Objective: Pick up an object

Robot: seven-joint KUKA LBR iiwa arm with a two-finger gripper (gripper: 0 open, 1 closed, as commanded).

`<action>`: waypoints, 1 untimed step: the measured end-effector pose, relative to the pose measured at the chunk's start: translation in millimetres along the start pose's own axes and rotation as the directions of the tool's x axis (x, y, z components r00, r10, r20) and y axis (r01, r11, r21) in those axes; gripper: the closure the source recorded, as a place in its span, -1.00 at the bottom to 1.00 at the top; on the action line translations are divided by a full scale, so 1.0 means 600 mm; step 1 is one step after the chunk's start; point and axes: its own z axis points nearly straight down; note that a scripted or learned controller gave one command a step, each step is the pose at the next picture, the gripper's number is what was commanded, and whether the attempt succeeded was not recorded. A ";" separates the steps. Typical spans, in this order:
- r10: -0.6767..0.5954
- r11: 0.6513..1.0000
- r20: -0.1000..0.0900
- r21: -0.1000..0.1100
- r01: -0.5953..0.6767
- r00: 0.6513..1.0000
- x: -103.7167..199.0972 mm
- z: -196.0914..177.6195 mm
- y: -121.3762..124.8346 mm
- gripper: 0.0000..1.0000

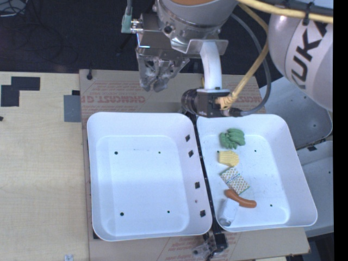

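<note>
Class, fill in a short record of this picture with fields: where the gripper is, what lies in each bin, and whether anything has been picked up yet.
gripper place: the gripper hangs above the bench, beyond the far edge of the left bin
right bin contents: green toy, yellow toy, patterned packet, orange sausage, a pale item near the front, too unclear to name
picked up: nothing seen between its fingers
</note>
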 end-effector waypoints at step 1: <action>0.002 1.000 0.002 0.005 -0.002 1.000 -0.003 -0.015 0.000 1.00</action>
